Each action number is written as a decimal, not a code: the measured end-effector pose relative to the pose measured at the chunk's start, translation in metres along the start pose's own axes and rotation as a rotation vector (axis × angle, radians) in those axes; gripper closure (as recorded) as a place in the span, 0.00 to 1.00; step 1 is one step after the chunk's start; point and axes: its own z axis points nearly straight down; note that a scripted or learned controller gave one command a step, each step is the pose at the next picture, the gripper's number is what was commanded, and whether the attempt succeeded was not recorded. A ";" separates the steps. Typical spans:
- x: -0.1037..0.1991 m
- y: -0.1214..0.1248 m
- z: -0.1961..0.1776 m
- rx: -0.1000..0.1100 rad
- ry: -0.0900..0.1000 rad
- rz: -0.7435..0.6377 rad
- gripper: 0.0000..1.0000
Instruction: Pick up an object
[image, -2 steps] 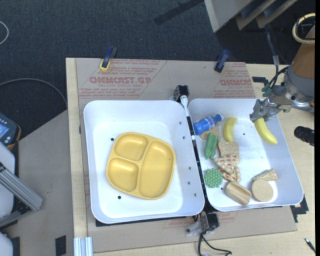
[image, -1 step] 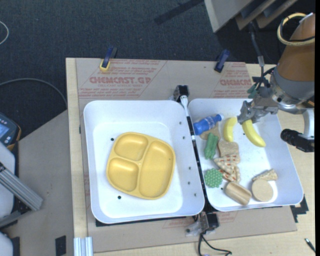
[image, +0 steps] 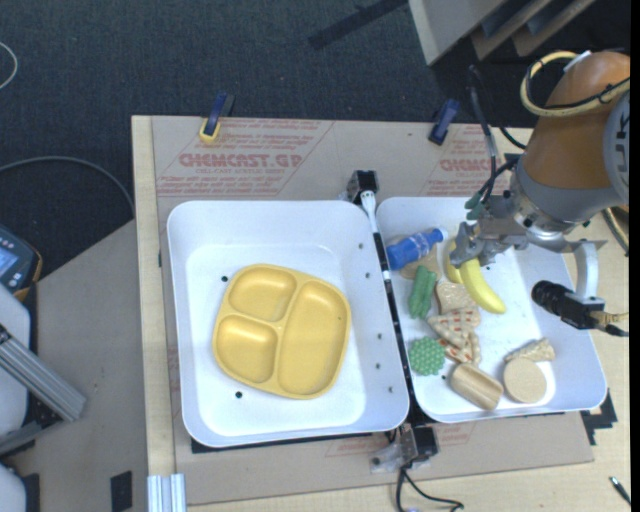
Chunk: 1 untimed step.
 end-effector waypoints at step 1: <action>-0.001 -0.007 -0.003 -0.002 -0.001 0.003 1.00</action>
